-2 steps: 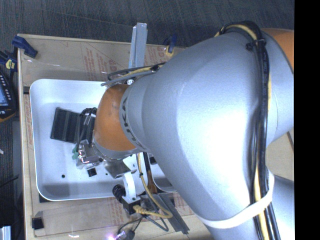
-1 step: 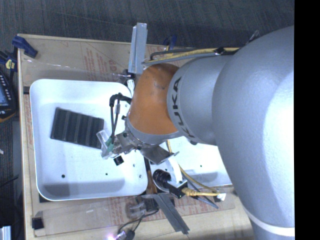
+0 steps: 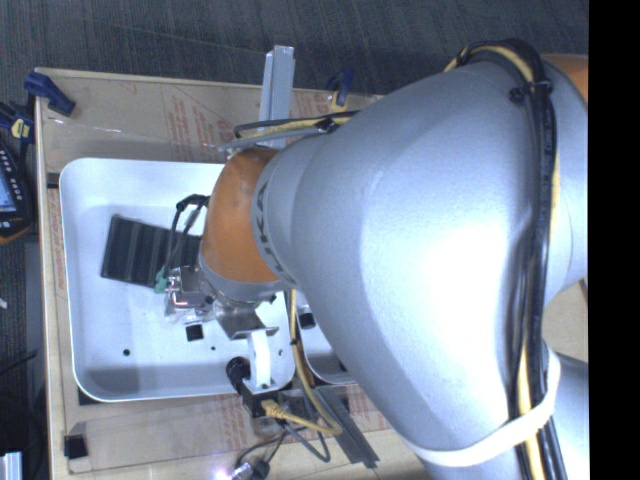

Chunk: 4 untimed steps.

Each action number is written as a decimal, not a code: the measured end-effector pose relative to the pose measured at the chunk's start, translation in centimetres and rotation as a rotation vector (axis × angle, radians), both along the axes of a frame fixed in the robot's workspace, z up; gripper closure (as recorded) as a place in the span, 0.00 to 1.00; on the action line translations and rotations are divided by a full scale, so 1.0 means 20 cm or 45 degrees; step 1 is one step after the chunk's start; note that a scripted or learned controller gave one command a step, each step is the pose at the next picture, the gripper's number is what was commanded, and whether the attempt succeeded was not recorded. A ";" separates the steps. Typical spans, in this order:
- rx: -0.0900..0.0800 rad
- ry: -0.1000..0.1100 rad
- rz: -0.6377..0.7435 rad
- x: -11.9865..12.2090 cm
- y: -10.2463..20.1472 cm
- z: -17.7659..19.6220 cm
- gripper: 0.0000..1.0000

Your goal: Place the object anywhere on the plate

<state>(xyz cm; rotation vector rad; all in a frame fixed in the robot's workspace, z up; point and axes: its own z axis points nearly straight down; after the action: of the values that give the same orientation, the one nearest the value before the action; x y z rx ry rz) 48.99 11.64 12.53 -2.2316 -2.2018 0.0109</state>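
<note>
The camera view looks down on the bench (image 3: 120, 118), whose brown top bears printed red lettering. The grey arm (image 3: 430, 268) reaches in from the right and covers most of the right half, with a black and a yellow cable running along its outer edge. Its orange band (image 3: 235, 218) sits over the left bin (image 3: 75, 268), just above the wrist.

The gripper (image 3: 185, 300) hangs low over the middle of that white bin, its metal parts shining below the orange band. Whether it is open or closed cannot be told from here, since the wrist hides much of it.

A small green piece (image 3: 160, 281) shows right at the gripper's left side, touching or nearly touching it; I cannot tell if it is held. Just to its upper left lies a dark ridged slab (image 3: 138, 250), flat on the bin floor and slightly tilted in its outline. A small black square (image 3: 194, 332) lies on the bin floor just below the gripper.

A corner of the right bin (image 3: 325, 371) peeks out under the arm. A blue clamp (image 3: 50, 91) grips the bench's far left corner, and an upright metal post (image 3: 279, 80) stands at the far edge. Loose yellow cables (image 3: 290, 416) trail over the near edge.
</note>
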 end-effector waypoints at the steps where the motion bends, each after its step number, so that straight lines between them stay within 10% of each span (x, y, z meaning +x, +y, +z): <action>1: -0.002 -0.002 -0.271 -0.07 0.01 -0.17 1.00; 2: 0.001 -0.008 -0.264 -0.07 0.05 0.76 1.00; 3: -0.005 -0.006 -0.646 -0.06 0.26 0.83 1.00; 4: -0.007 -0.006 -1.008 0.03 -0.01 1.06 1.00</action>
<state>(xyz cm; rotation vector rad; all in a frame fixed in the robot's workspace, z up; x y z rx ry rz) 49.57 11.41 33.70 -2.9124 -1.1732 0.0069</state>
